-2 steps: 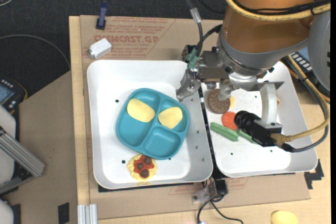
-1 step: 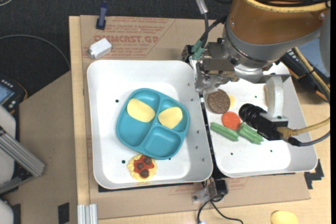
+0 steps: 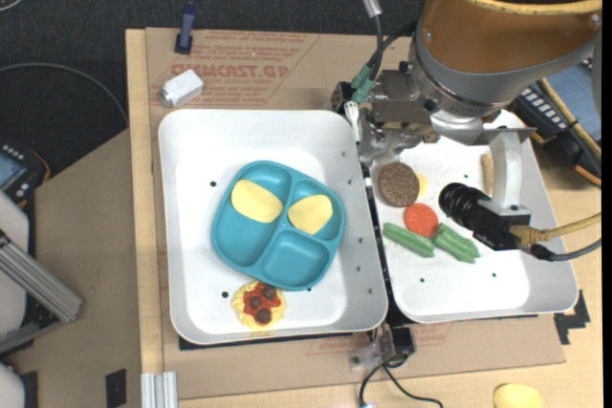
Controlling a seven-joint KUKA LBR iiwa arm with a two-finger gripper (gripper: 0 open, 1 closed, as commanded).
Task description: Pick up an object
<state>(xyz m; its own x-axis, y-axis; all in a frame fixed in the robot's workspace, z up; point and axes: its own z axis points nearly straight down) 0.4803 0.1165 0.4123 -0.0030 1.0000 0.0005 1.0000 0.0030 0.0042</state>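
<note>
Cookie (image 3: 398,183) lies just below the arm's wrist (image 3: 402,115), right bin (image 3: 535,287).

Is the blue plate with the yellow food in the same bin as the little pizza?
Yes, the blue divided plate and the small toy pizza both lie in the left white bin.

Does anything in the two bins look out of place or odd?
Slightly. The small pizza lies on the left bin floor by the near wall, beside the blue tray rather than in a compartment. Nothing looks spilled or damaged.
</note>
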